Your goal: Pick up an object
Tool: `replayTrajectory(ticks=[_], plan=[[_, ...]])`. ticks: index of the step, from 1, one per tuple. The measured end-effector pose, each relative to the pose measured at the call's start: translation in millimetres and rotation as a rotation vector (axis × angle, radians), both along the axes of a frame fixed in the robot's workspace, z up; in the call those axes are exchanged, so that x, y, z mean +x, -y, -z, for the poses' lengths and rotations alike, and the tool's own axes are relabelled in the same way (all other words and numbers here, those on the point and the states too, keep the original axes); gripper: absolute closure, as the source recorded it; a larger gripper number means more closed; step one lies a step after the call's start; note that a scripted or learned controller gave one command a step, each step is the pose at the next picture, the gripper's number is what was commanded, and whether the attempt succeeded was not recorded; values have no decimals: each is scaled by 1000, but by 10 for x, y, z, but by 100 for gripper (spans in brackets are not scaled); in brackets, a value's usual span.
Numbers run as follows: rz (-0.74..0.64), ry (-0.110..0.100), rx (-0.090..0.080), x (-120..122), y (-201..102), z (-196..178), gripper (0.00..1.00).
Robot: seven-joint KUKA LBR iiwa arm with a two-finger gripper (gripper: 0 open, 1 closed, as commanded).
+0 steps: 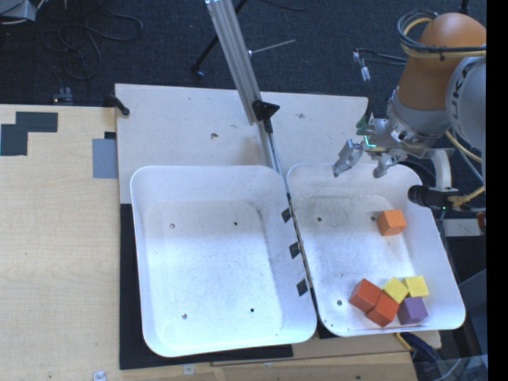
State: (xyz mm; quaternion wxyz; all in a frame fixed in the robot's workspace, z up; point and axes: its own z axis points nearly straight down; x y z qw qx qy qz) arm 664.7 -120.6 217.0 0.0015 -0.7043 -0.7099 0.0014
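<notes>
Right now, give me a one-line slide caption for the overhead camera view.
Open pincer hovers over the right bin above an orange block; more blocks cluster in its near corner.

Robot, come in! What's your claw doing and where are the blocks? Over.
Gripper open, nothing held, above right bin's far edge. Orange block sits alone; other blocks clustered at near corner. Nothing in the way.

Arm point(444, 70) cut off at right edge; purple block point(412, 311) partly hidden behind yellow block point(397, 290).
</notes>
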Motion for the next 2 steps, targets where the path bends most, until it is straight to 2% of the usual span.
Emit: replayTrajectory(ticks=[1,2], plan=[[-4,0,0,3,-5,-100,100],[16,-5,-2,-635,757,224,100]])
